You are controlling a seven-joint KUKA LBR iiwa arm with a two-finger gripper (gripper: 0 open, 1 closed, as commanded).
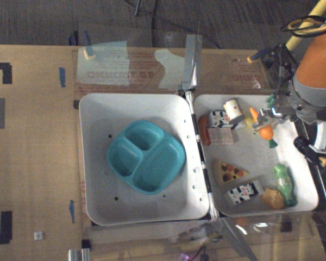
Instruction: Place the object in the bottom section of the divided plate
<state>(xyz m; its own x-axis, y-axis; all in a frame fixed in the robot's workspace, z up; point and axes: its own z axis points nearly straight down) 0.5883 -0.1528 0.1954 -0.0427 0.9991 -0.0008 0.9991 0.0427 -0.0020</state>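
Dark carpet with loose cables runs behind my pale wooden tabletop point(32, 162), which carries two shallow white bins. From my remote seat the task looks barely begun. The left white bin point(98, 200) holds just the teal plastic divided plate point(146, 156), and all three of its sections are bare, including the large one nearest the bottom of the view where the object must go.

The right white bin point(301, 197) holds all the loose items, and the grey arm with its orange band point(318, 72) reaches over its upper right corner. The hand point(266, 125) sits low there, touching or just above a small orange carrot-like toy point(266, 133); I cannot tell whether it is gripping anything. I judge that toy the likely target, so pickup, carry and release all remain.

Nearby clutter could interfere: a green plastic bottle point(283, 182), a small milk carton point(244, 192), a pizza slice toy point(231, 172), a tan bread-like piece point(273, 198), a pink card point(221, 137), a reddish sausage point(204, 130) against the dividing wall, and a white cup with a brown lid point(233, 110). The raised rims between the bins must be cleared on the way across.
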